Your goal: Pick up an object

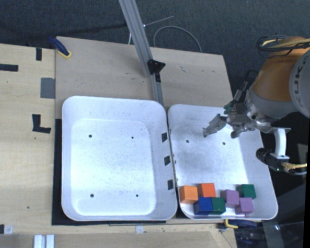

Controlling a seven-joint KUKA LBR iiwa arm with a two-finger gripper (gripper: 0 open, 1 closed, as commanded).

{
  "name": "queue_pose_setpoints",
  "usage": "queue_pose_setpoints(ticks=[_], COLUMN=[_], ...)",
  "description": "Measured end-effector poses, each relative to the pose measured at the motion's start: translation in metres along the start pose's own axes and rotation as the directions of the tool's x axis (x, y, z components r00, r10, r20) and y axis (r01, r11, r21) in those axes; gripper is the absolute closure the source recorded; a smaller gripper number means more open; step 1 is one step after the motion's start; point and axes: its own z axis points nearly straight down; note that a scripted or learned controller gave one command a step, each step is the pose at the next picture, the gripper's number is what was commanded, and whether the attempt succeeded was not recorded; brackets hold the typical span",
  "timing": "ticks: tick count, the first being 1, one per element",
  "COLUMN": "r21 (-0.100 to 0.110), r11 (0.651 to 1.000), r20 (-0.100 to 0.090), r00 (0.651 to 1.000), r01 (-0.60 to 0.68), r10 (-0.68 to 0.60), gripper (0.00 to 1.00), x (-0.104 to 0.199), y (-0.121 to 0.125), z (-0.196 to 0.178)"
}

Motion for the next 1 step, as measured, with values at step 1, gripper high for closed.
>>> queue_pose_setpoints(ticks=[1], r21=[-0.009], r11=[1.000], r20=[0.005], r00=[1.000], r01=[-0.002], r10=[0.002], gripper=[0.00], x=[-0.0605], y=[-0.0013], z=[-0.1862])
